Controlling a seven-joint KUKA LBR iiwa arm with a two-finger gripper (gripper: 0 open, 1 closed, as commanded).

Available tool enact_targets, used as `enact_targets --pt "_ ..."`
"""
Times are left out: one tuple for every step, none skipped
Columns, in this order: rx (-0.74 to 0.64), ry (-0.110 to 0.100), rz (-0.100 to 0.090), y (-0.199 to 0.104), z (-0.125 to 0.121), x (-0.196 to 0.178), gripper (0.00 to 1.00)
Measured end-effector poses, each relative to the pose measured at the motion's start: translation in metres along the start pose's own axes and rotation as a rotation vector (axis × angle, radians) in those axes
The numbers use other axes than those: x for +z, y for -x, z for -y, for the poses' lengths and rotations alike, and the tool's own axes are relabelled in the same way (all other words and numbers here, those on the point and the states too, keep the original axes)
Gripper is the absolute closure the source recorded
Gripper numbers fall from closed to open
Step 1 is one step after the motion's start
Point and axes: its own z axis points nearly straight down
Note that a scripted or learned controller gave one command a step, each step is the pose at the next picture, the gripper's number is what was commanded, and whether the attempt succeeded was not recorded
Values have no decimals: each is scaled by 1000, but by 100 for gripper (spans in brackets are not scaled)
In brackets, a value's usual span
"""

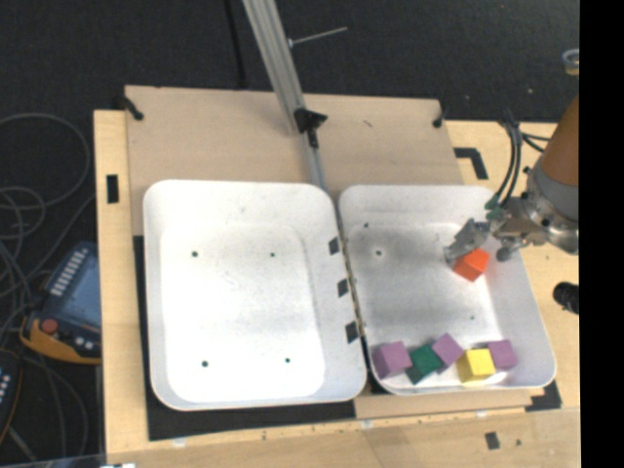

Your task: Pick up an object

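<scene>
Tool (pixel 481 249) grips orange cube (pixel 472 265) above right bin (pixel 409 203), well clear of blocks (pixel 446 357) along its near wall.

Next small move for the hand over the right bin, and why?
Probably a slow lift straight up. The hand sits right at the orange block, apart from the blocks along the right bin near edge. Whether it truly grips the block is unclear; a small raise would show.
</scene>
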Motion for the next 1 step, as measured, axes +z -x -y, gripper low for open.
enact_targets --pt "1 -9 -1 34 52 119 0"
